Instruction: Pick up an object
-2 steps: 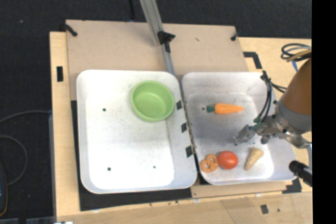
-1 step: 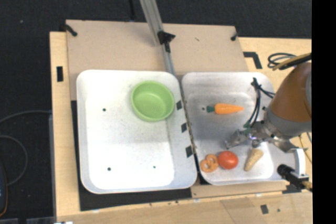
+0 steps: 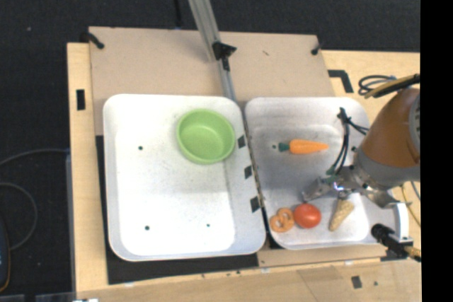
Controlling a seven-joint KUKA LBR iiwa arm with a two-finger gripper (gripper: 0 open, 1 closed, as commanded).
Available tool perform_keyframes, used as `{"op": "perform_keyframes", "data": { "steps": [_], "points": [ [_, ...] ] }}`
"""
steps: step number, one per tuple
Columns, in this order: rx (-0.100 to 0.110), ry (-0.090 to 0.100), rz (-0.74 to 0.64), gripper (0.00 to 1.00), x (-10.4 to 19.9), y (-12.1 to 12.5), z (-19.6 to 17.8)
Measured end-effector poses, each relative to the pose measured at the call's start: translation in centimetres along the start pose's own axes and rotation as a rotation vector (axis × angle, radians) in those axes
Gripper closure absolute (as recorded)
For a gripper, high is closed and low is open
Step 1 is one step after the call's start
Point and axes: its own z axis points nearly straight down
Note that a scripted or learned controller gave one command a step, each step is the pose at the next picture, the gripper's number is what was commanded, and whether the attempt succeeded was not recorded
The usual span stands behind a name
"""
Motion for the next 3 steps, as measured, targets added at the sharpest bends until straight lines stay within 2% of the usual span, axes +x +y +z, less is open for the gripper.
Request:
{"op": "perform_keyframes", "data": {
  "steps": [1,3],
  "points": [
    [-0.005,0.001,0.004,1.00,0.0,0.2,-1.1],
    [-0.006,0.000,-0.007,1.00,0.6,1.6,-12.4]
  ]
}}
